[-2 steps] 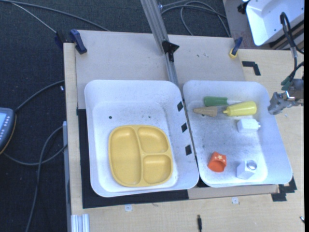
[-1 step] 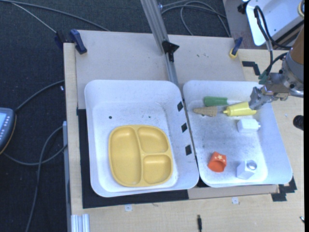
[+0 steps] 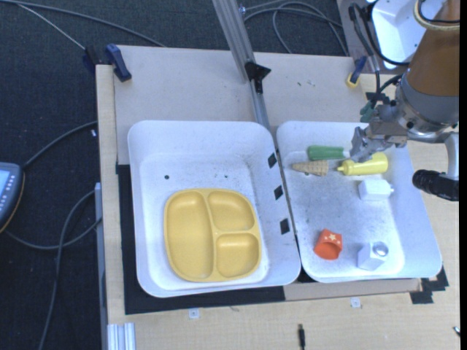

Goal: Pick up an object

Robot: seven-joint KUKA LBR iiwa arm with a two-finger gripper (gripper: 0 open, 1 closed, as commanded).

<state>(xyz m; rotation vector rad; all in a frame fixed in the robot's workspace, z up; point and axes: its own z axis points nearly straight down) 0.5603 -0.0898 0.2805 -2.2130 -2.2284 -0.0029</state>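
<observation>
Up near the far edge of the right bin (image 3: 427, 228), the gripper (image 3: 367, 146) hangs low over a green piece (image 3: 325, 152) and a yellow bottle (image 3: 363, 168); honestly can't tell if it's open or closed. I'd go straight down, centred on the bottle, clear of the cone (image 3: 310, 168). The bottle sits just below the fingertips, maybe touching.

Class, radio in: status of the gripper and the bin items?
Gripper low over right bin. Touching yellow object. Green piece and cone crowd alongside.
</observation>
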